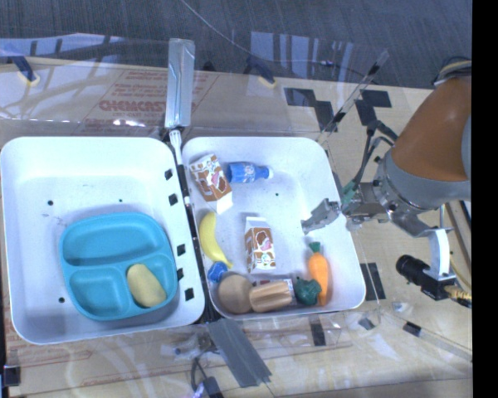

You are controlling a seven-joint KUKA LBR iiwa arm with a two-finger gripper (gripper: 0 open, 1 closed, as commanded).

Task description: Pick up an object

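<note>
We took the carrot point(317, 274) as the likeliest thing to pick up, since it lay nearest the gripper point(319, 216): it rested lengthwise against the right wall of the right bin point(299, 152), orange body up and green top toward the bin's front corner. Just above it the gripper hung over the bin's right side, and we could not tell whether the jaws were released or clenched; nothing showed between them. Around the carrot the bin was crowded, which we judged would make a clean grasp hard: a hot dog bun point(270, 295) and a brown round piece point(232, 293) sat along the front wall, a small carton point(260, 245) stood in the middle, a banana point(208, 235) lay by the left wall, and a second carton point(210, 177) and a blue bottle point(247, 172) lay toward the back. In the left bin point(33, 164) a blue divided tray point(108, 243) held a yellow lemon-like fruit point(146, 284) in its lower compartment, well apart from the arm.
</note>
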